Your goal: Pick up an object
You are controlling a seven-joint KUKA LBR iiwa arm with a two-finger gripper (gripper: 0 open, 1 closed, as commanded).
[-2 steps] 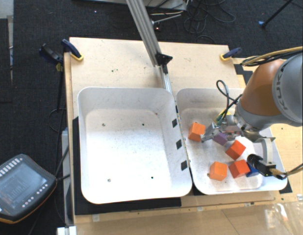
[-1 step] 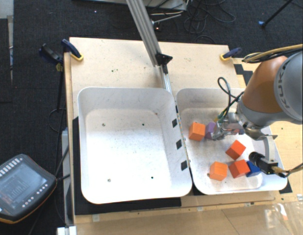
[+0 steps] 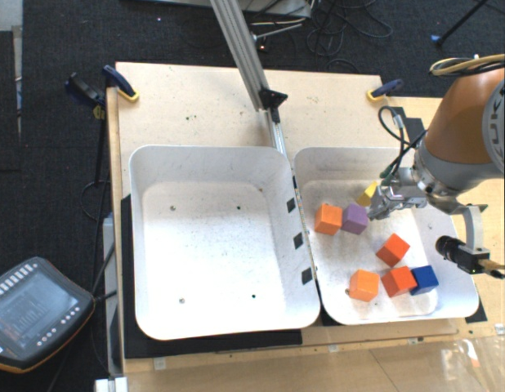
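The right bin (image 3: 334,170) holds several small blocks. An orange cube (image 3: 328,218) and a purple cube (image 3: 355,219) sit side by side near its middle. A yellow block (image 3: 367,193) is partly hidden behind the gripper. Lower down lie an orange cube (image 3: 364,285), two red-orange cubes (image 3: 392,249) (image 3: 398,281) and a blue cube (image 3: 424,279). My gripper (image 3: 382,203) reaches in from the right and hangs just right of the purple cube, close to the yellow block. Nothing visible sits between its tips.
The left bin (image 3: 154,219) lies beside the right one, with a divider ridge between them. A metal pole (image 3: 244,47) slants over the bench from the top. Clamps (image 3: 122,84) (image 3: 383,91) grip the board's far corners. A pendant (image 3: 32,313) rests at bottom left.
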